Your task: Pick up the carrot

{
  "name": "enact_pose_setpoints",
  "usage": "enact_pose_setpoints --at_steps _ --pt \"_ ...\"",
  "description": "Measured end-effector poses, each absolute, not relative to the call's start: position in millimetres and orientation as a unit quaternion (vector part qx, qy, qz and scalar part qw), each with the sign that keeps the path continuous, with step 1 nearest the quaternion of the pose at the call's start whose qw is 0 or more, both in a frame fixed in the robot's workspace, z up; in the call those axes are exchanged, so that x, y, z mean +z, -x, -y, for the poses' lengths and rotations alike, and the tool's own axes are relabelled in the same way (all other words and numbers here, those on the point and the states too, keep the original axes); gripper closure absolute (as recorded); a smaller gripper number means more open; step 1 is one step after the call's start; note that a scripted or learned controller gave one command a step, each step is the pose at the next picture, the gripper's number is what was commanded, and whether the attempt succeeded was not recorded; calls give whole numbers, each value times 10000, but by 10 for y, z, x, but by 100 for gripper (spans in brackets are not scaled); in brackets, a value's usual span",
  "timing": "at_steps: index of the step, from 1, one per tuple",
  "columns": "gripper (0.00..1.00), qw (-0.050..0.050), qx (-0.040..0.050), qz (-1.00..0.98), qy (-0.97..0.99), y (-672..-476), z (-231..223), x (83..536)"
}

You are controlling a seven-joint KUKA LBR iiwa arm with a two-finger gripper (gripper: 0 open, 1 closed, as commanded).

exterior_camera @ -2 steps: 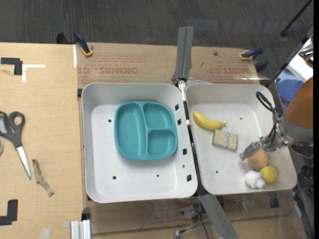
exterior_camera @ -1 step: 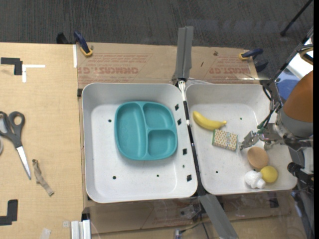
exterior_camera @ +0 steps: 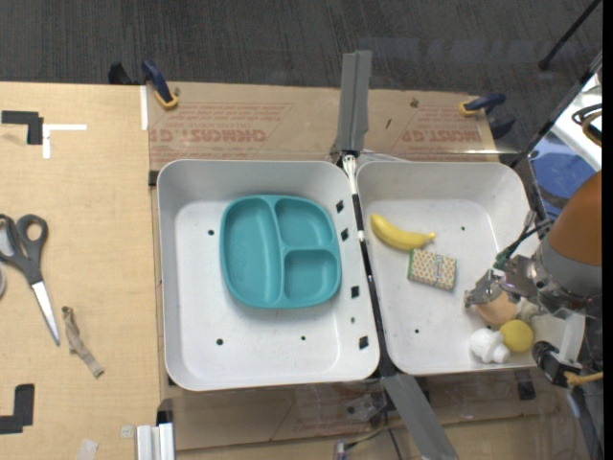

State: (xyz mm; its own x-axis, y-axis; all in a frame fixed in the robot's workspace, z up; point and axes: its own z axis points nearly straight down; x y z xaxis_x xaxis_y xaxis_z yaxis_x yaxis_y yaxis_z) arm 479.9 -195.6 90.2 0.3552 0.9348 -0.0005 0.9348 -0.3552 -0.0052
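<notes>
A pale orange object (exterior_camera: 497, 311), possibly the carrot, lies at the right bin's (exterior_camera: 421, 353) front right; its shape is partly hidden. My gripper (exterior_camera: 489, 288) hangs right over its upper edge, reaching in from the right on the grey arm with the orange band (exterior_camera: 582, 226). Whether it touches the orange object cannot be told from this angle.
A yellow lemon-like ball (exterior_camera: 517, 335) and a white lump (exterior_camera: 488, 349) crowd the orange object's front side. A banana (exterior_camera: 399, 233) and a small patterned box (exterior_camera: 433, 269) lie mid-bin. The left bin (exterior_camera: 192, 343) holds a teal divided plate (exterior_camera: 282, 251). Scissors (exterior_camera: 34, 266) lie on the cardboard at left.
</notes>
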Motion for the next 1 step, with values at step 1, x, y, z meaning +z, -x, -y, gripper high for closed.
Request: enact_pose_setpoints --at_steps 1 --pt "0 16 18 4283 9036 -4767 1960 903"
